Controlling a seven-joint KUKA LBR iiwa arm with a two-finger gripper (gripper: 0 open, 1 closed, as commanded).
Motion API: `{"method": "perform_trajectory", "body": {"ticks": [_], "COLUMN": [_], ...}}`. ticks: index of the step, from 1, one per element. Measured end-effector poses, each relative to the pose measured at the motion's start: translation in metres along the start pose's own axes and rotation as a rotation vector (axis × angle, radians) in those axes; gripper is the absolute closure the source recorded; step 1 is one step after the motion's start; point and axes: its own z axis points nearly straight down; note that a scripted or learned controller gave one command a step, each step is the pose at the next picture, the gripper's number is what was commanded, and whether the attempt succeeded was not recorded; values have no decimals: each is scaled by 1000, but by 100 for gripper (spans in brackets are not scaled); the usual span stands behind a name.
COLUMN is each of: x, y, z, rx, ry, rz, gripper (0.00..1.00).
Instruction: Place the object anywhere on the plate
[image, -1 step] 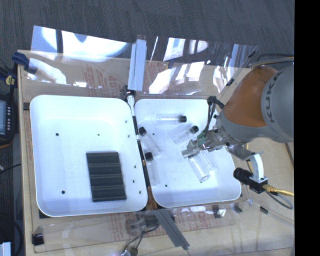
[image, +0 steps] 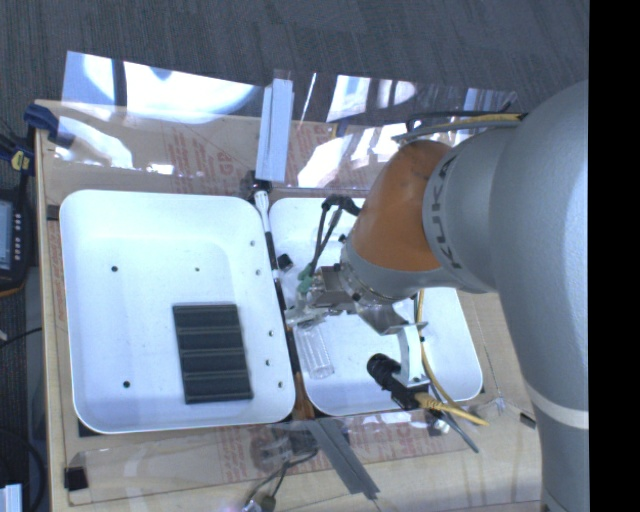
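Observation:
The plate (image: 212, 352) is a dark ribbed rectangle lying in the front middle of the left bin (image: 110, 230). A small clear, glassy object (image: 317, 354) lies on the floor of the right bin (image: 455, 360), close to the wall shared by the two bins. My gripper (image: 308, 300) hangs low over the right bin's left side, just behind that object and beside the dividing wall. The grey arm with its orange band (image: 400, 215) covers most of the right bin.
A black cable end (image: 385, 372) and a yellow cable (image: 450, 405) hang from the wrist over the right bin's front. A metal bracket (image: 340, 455) lies on the bench in front of the bins. The raised rim (image: 280, 320) between the bins separates gripper and plate.

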Motion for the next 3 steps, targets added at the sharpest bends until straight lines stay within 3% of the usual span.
{"method": "perform_trajectory", "body": {"ticks": [1,2,3], "x": [71,134,208], "y": [-25,-25,-25], "z": [-8,0,71], "rx": [1,-1,2], "ry": [0,-1,-3], "rz": [212,396,422], "gripper": [100,100,100]}}
